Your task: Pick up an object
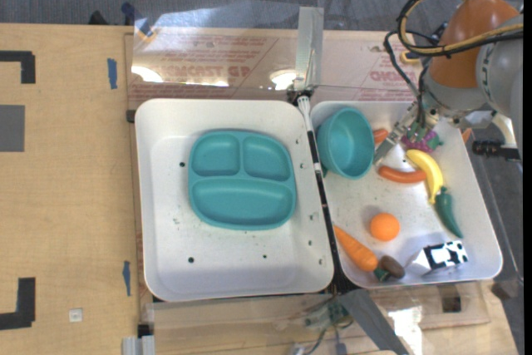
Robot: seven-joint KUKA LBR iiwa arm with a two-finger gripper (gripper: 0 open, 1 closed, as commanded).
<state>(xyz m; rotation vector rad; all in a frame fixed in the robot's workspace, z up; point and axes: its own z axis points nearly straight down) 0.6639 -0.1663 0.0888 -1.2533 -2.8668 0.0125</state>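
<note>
Plywood bench [66,179] under the camera carries two shallow white bins side by side. Left bin [158,245] holds a teal divided plate [241,179] lying flat near its middle. Right bin [486,249] holds the small things, and the grey arm [499,75] with its orange band comes in over its far right corner.

Largest in the right bin is a teal bowl [345,143], tipped on its side against the wall shared with the left bin, its mouth facing up and to the right. Next, the gripper [413,131] hangs low over the far part of this bin, just right of the bowl. How wide it stands I cannot tell, and nothing can be seen held in it.

Then the food toys: a yellow banana [426,169] just below and slightly right of the gripper, its long axis running from upper left to lower right; an orange-red sausage-like piece [401,174] touching the banana's left side; a green pepper [448,210] further down the right wall; a carrot [356,249] near the front left; an orange ball [384,227] in the middle; and a black-and-white block [442,255] at the front.

Nearest candidate is the banana, so a short drop toward the viewer should suffice, with the fingers probably best set across its slanted length.
</note>
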